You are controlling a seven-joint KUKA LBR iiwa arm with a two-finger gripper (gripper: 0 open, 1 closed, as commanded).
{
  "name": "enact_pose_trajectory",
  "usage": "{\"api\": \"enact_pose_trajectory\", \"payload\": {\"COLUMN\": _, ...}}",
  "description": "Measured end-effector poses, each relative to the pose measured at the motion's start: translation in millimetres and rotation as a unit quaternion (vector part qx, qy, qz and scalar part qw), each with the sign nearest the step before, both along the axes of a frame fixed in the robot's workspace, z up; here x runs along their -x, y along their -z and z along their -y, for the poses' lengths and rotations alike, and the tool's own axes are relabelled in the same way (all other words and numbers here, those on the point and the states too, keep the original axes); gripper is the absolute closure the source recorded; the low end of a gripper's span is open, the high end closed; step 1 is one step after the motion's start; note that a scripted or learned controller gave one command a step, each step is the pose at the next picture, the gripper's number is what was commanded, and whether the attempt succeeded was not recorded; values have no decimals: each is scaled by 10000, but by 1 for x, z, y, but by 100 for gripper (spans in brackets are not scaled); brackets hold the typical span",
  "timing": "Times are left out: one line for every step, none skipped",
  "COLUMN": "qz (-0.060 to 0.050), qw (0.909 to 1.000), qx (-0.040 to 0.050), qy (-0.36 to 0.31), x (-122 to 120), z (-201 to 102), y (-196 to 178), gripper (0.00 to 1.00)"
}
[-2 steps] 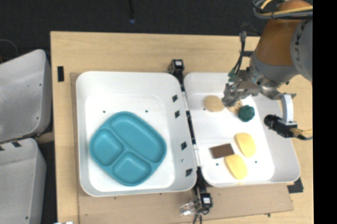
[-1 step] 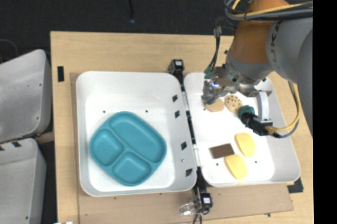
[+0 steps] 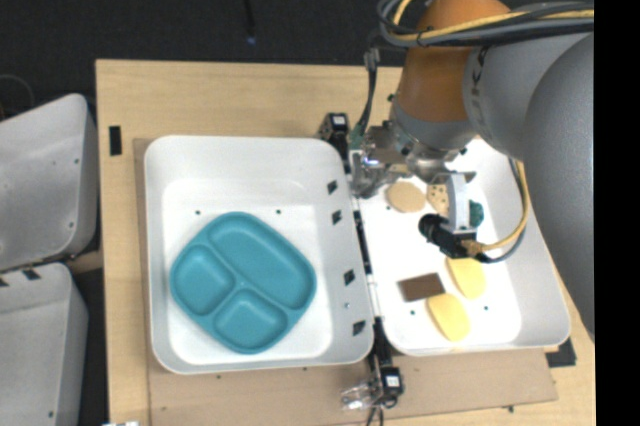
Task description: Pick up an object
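The arm reaches down into the right bin (image 3: 520, 324), its orange band over the bin's far left part. The gripper (image 3: 400, 176) hangs just above a tan round piece (image 3: 406, 198) near the bin's left wall. Close by lie a small teal item (image 3: 473, 212), a brown rectangular block (image 3: 421, 288) and two yellow oval pieces (image 3: 466, 278) (image 3: 448, 317). The wrist hides the fingertips, and nothing shows between them.
The left bin (image 3: 170, 174) holds a teal divided plate (image 3: 243, 281). A black and yellow cable loops from the wrist across the right bin (image 3: 455, 239). Clips line the wall between the two bins (image 3: 358, 234). A white surface stands at the far left (image 3: 40, 184).
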State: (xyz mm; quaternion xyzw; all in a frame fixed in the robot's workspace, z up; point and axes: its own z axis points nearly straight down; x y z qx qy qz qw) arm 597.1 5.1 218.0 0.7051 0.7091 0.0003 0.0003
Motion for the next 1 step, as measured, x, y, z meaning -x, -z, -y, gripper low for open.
{"api": "enact_pose_trajectory", "payload": {"qz": 2, "qw": 10000, "qx": -7, "qy": -5, "x": -2, "z": -55, "y": -2, "gripper": 100}}
